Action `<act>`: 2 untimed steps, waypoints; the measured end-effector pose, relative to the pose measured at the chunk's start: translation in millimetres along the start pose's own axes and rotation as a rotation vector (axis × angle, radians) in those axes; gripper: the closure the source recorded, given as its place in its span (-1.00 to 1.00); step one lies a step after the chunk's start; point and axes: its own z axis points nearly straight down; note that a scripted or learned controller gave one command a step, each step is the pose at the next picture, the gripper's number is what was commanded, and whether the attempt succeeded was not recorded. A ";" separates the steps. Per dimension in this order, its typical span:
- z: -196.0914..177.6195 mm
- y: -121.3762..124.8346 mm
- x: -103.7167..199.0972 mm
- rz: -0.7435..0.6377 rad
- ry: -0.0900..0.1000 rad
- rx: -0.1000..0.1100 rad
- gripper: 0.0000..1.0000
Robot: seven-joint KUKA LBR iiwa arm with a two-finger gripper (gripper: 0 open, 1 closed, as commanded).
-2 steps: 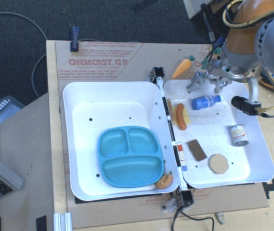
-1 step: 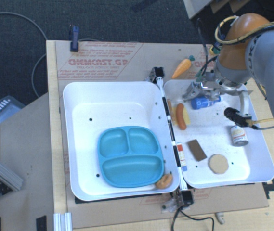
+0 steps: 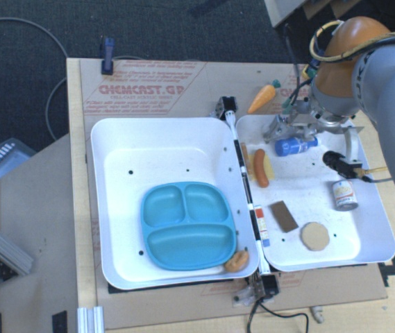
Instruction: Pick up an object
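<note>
Camera view: grey two-finger gripper [image 3: 296, 132] is seen low in the right white bin [image 3: 374, 238], w/ a blue cylindrical bottle [image 3: 295, 146] lying just under it; whether it's gripped can't be told. A hot dog in a bun [image 3: 260, 167] and a small tin can [image 3: 345, 194] are seen nearby, and a blue divided plastic tray [image 3: 187, 224] is held in the left white bin [image 3: 114, 186].

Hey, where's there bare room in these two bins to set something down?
Left bin: bare floor behind and left of the blue plate. Right bin: a patch between the hot dog and the can. Crowded at the back around the gripper and blue bottle.
</note>
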 end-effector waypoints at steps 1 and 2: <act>0.9 1.0 19.8 0.000 -0.004 -0.009 -1.00; 11.5 -53.8 -11.2 0.003 0.004 0.022 -1.00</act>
